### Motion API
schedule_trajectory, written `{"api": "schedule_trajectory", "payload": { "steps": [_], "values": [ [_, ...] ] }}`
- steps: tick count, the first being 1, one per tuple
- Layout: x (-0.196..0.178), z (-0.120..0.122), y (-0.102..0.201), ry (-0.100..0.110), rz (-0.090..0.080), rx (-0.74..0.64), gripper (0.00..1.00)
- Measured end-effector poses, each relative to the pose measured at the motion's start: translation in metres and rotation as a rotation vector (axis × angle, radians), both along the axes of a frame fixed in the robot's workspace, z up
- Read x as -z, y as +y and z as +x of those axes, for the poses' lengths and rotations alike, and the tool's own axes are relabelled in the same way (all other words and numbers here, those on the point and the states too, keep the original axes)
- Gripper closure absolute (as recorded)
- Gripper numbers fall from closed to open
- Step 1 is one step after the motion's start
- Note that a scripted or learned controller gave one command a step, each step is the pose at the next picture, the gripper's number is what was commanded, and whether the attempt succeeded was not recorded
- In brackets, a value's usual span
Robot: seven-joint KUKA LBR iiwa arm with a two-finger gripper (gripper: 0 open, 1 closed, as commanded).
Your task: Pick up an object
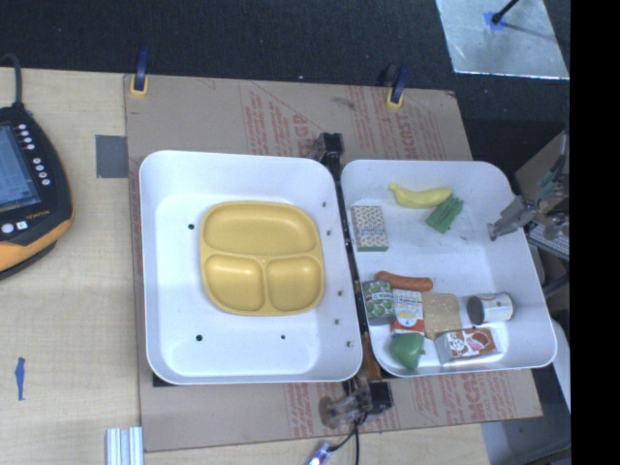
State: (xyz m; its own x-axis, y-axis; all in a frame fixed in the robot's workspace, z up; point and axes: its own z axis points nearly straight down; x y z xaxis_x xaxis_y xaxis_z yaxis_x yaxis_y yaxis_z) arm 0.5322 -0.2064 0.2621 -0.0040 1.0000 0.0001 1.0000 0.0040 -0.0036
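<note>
At the right edge of the frame, the grey metal two-finger gripper [504, 225] hangs over the rim of the shallow white plastic right bin [484, 176], its thin fingers splayed apart with nothing between them, probably poised before descending. The pickable things lie scattered in this bin: a smooth yellow toy banana [418, 196] touching a ribbed green vegetable piece [444, 212] nearest the gripper, and a small patterned box [369, 228] towards the centre. The left bin [165, 260] bears a glossy yellow three-compartment plate [262, 257].
</note>
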Motion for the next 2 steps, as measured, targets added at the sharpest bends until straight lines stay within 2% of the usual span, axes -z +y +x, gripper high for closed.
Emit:
{"api": "schedule_trajectory", "payload": {
  "steps": [1, 2],
  "values": [
    [0.099, 0.051, -0.004, 0.004, 0.0, -0.004, 0.0],
    [0.154, 0.123, -0.005, 0.001, 0.001, 0.0, 0.0]
  ]
}}
